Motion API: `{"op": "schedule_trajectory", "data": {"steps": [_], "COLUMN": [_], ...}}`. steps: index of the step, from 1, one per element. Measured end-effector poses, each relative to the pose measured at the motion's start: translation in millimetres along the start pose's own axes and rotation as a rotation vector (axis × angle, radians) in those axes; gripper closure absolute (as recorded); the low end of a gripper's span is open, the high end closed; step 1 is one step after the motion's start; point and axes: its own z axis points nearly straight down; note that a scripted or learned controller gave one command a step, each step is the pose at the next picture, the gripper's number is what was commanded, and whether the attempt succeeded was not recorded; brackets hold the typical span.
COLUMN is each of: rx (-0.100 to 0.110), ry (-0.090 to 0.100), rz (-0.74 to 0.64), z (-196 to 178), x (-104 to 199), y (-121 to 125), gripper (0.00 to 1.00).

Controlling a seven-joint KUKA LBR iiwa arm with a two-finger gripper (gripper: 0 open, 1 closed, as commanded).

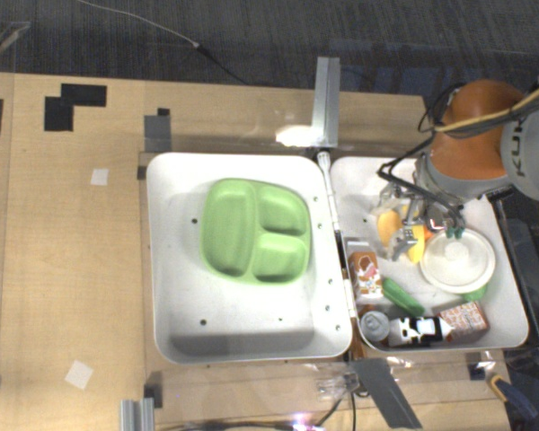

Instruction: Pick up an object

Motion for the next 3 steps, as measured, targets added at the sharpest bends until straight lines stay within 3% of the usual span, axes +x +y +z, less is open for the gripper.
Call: {"op": "schedule_trajectory", "data": {"steps": [1,2,3], "rx": [0.001,-0.002,-0.001], "ry": [0.001,0.014,0.008], "rz": [-0.041,0.082,0.077], "z": [-0.2,-6.9,-16.9], "x": [-5.8,65.4,62.1], "y": [27.8,34.9,35.7], "gripper": [0.00,0.00,1.00]}}
